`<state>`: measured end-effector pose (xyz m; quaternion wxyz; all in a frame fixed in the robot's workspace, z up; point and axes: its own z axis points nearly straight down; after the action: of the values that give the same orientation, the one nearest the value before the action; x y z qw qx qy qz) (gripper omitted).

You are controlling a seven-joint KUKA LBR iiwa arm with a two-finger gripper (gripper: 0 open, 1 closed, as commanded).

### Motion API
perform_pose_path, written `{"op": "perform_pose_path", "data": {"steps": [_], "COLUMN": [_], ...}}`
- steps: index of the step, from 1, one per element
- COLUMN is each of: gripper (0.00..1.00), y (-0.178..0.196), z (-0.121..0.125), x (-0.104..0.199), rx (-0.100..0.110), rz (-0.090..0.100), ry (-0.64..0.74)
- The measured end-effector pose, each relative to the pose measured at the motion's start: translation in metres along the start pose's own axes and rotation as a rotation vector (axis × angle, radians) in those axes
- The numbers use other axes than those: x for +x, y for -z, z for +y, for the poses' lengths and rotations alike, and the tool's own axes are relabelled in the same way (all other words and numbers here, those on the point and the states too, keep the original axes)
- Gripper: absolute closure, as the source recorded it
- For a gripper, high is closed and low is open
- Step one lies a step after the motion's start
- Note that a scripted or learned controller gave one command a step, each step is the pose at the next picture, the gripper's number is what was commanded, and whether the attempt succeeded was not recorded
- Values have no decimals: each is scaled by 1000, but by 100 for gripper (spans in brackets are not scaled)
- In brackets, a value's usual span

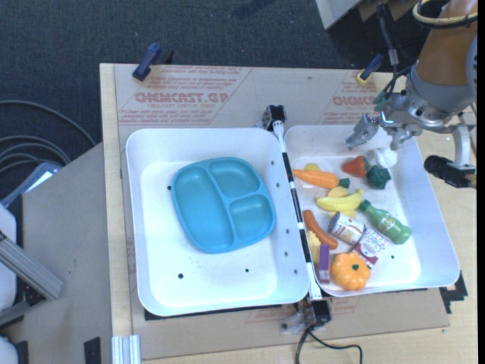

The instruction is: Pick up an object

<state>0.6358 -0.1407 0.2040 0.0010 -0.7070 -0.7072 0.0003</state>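
Toy food (350, 226) in right bin (432, 203), blue tray (222, 203) left

The arm (447, 51) is seen entering from the two o'clock corner of the camera view, its orange band being shown above a grey wrist. The wrist is angled down toward eight o'clock. The gripper (379, 131) is carried at its lower end, with one finger (361, 133) splayed out toward nine o'clock and the other set toward four o'clock, so that a gap is left between them. Nothing is gripped between the fingers.
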Motion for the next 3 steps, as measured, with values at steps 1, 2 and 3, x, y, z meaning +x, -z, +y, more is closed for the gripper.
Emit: {"op": "perform_pose_path", "data": {"steps": [1,2,3], "gripper": [0,100,0], "y": [-120,-108,-109], "z": [30,31,31], "x": [-31,-31,-31], "rx": [0,-3,-3], "rz": [0,-3,-3], "ry": [0,1,1]}}
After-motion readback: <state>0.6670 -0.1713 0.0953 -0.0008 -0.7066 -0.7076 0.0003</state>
